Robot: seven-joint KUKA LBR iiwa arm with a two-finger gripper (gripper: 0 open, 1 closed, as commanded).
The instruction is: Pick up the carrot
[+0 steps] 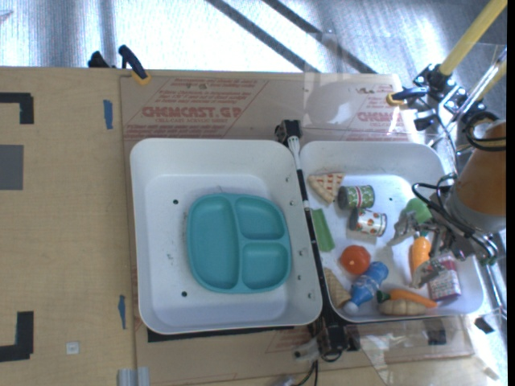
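A short orange carrot (419, 257) stands roughly upright in the right part of the right bin (378, 153), with a green piece (416, 210) just above it. A second, longer orange carrot (409, 298) lies flat along the bin's front wall. My gripper (423, 236) reaches in from the right and hangs directly over the top of the short carrot, amid dark cables and metal parts. The arm's orange band (485, 185) is above and to the right of it. Clutter hides how the gripper meets the carrot.
The right bin also holds a pizza slice (326, 185), a green can (356, 196), a red-and-white can (368, 223), a green stick (323, 229), a red-orange ball (355, 258), a blue bottle (368, 283) and a pink box (442, 282). A teal divided plate (238, 242) lies in the left bin (153, 215).
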